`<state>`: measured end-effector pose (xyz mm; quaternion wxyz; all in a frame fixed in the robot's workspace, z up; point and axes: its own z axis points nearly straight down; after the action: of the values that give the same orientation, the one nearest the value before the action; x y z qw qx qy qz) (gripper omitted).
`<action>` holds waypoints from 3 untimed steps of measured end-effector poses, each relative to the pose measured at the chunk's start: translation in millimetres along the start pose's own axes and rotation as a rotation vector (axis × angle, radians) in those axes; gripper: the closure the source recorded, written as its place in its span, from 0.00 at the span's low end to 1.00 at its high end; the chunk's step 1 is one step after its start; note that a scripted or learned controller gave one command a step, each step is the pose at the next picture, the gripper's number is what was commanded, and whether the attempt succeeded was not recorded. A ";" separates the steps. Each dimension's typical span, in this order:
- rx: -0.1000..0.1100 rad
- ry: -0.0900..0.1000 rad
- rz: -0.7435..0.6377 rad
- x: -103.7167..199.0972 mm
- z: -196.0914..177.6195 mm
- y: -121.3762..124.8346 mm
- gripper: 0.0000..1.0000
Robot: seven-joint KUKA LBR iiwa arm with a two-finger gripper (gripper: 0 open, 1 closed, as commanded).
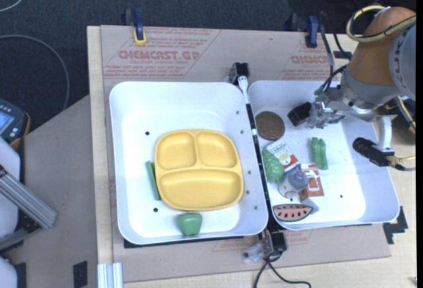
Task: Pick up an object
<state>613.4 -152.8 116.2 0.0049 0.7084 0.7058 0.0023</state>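
Bins sit side by side on the table (198,49), which is topped with a brown printed board. The left bin (132,148) carries a yellow divided plate (198,169) at its middle, with a flat green strip (153,180) tucked just beside the plate's left edge and a small green block (190,223) near the plate's front edge.

The right bin (370,194) carries the smaller things. A brown round disc (269,125) lies near its back left corner. Just in front of it are a green leafy piece (271,165) and a small printed packet (281,150), touching each other. A grey round piece (295,179) rests beside an orange-and-white packet (313,183). A green pod-shaped toy (319,152) lies apart to the right of these, roughly lengthwise front to back. A watermelon slice toy (292,212) sits at the front edge of the bin.

The arm (380,55) reaches in over the back of the right bin. Its hand (318,113) hangs above the bin floor between the brown disc and the green pod, with nothing visibly pinched; whether it is spread or pressed together cannot be told.
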 end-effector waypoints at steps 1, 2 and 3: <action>0.017 0.008 -0.009 64.6 33.2 -11.4 1.00; 0.011 0.005 -0.004 60.4 20.5 -9.9 1.00; 0.008 0.004 -0.003 60.3 10.4 -9.4 1.00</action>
<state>604.4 -92.5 105.4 0.0007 0.7074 0.7068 0.0009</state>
